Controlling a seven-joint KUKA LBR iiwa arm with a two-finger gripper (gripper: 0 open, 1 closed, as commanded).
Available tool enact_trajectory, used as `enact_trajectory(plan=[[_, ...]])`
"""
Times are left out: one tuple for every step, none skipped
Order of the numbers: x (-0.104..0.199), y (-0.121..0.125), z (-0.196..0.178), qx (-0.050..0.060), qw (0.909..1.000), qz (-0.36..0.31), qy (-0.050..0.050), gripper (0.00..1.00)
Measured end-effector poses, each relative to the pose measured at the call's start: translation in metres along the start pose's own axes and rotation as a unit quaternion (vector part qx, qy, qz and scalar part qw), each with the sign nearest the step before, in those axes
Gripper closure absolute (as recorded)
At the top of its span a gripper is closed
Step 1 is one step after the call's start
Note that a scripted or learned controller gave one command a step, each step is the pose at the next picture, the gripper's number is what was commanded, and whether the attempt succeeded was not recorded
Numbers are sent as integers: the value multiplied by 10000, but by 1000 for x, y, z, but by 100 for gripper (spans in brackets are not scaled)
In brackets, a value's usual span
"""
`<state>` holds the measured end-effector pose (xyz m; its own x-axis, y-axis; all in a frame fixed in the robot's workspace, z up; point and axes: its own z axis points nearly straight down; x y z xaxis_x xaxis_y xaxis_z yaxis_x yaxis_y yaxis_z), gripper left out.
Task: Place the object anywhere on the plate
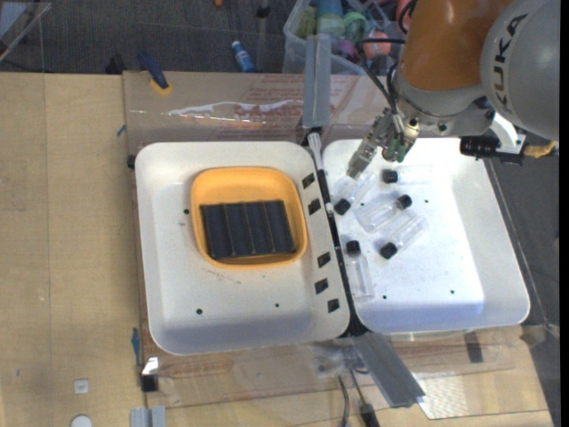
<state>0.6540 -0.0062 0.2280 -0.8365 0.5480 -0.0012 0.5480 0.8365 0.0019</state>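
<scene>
Camera view, from above the desk [62,238]: an orange plate [206,189] bearing a dark ribbed insert [247,229] lies in the white bin [169,301] at frame centre-left. Several clear vials with black caps [391,216] lie scattered in the bin [462,283] at frame right. Above them, at upper right, hangs the tool [380,148], its two fingers spread apart and holding nothing.

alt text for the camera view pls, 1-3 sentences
The grey arm's pincer hovers over the right bin, above several clear vials with black caps scattered on its floor. The left bin holds an orange plate with a ridged black block on it.
</scene>
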Motion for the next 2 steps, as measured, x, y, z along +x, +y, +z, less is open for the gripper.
enact_trajectory(plan=[[0, 0, 0, -2, 10000, 1, 2, 0], [-1, 1, -11, -30, 10000, 6, -24, 100]])
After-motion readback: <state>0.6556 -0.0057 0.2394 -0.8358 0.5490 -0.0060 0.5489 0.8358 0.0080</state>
